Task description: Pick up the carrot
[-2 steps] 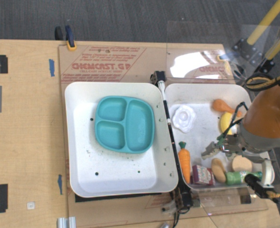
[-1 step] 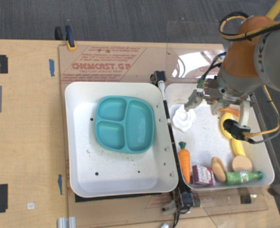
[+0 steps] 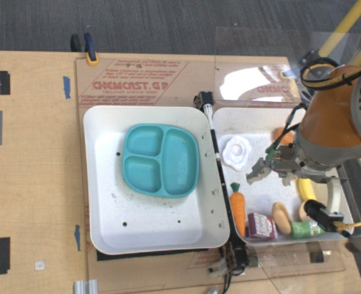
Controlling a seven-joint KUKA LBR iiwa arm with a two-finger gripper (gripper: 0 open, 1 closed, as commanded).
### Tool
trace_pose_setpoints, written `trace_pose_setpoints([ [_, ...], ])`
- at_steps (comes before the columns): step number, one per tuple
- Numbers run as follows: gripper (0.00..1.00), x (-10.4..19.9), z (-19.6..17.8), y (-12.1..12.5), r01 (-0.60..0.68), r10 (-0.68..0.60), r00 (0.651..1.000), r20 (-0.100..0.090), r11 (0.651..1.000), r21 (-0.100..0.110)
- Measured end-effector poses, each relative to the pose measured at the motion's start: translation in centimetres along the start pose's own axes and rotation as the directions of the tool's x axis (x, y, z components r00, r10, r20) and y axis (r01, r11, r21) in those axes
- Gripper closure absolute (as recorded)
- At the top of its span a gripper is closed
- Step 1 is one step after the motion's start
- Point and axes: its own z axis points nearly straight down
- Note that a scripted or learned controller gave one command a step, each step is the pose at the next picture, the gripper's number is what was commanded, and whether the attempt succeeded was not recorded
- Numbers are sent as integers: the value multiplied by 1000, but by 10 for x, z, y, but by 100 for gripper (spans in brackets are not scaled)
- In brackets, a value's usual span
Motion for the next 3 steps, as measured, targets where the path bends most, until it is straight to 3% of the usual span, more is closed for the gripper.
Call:
trace_pose_setpoints([
  [1, 0, 43, 0, -26, 208, -208, 978, -3, 978, 2],
  [3, 0, 42, 0, -26, 206, -206, 979, -2, 979, 2],
])
